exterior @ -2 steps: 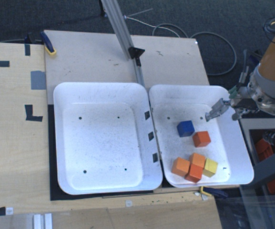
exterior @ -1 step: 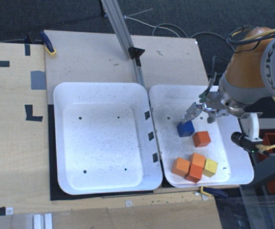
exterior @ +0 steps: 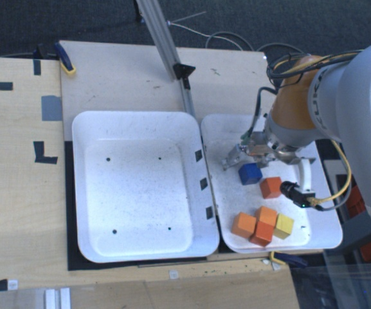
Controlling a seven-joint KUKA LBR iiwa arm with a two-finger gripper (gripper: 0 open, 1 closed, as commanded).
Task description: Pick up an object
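In the right bin [exterior: 227,192] lie several small blocks. A blue cube [exterior: 250,173] sits near the bin's middle, with a red-orange cube [exterior: 271,187] just to its right. Toward the front edge are an orange block [exterior: 244,224], a second orange block [exterior: 267,216], a red block [exterior: 261,236] and a yellow block [exterior: 283,225], clustered together. My gripper [exterior: 246,158] hangs low over the right bin, directly behind the blue cube and very close to it. I see no block lifted off the bin floor.
The left bin [exterior: 82,172] stands beside the right one, sharing a raised middle wall. A metal pole [exterior: 166,40] slants up behind the bins. Cables [exterior: 330,195] loop from the wrist over the right bin's right side.
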